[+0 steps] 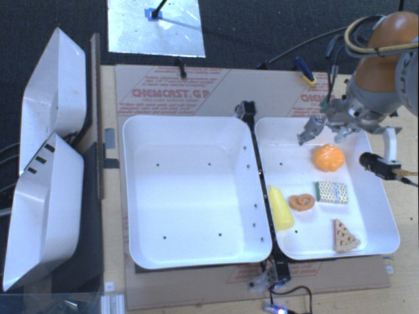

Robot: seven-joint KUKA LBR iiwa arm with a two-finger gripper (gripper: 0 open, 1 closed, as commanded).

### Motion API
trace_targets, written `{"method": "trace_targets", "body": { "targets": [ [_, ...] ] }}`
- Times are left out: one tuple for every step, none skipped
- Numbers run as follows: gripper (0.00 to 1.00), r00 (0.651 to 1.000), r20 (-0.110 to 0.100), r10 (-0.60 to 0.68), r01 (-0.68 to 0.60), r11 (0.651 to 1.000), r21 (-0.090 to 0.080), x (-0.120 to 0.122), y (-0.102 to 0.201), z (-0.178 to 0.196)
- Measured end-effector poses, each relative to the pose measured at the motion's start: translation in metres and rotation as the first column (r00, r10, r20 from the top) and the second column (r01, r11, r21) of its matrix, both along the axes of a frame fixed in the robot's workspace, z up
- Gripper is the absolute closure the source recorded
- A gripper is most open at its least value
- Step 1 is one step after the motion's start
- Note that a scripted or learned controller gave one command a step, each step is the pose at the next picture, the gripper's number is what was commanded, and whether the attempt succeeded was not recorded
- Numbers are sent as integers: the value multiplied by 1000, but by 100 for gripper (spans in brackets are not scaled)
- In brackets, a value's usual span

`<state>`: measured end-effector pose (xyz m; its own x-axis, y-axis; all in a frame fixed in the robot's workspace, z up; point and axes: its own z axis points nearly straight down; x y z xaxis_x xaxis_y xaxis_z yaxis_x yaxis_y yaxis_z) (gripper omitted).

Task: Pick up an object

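Note:
The right bin holds several small objects. An orange ball lies toward its back, and a yellow banana-like piece rests against the left wall. A brown pretzel sits beside a patterned rectangular block, and a pizza-slice toy lies near the front. My gripper hangs over the back of the right bin, just above and behind the orange ball. It is open, with nothing between its fingers.
The left bin stands directly beside the right one, their walls meeting at a black clip. Two spare white bins lean at the far left. A metal plate lies behind the bench.

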<state>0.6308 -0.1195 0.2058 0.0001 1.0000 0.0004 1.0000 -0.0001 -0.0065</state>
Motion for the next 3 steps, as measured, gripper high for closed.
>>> {"method": "trace_targets", "body": {
  "targets": [
    [0, 1000, 8, 1, -1, 1000, -1, 2, 0, 4],
    [0, 1000, 4, 0, 0, 1000, 0, 3, -10, -46],
    [0, 1000, 3, 0, 0, 1000, 0, -1, -20, -96]
  ]
}}
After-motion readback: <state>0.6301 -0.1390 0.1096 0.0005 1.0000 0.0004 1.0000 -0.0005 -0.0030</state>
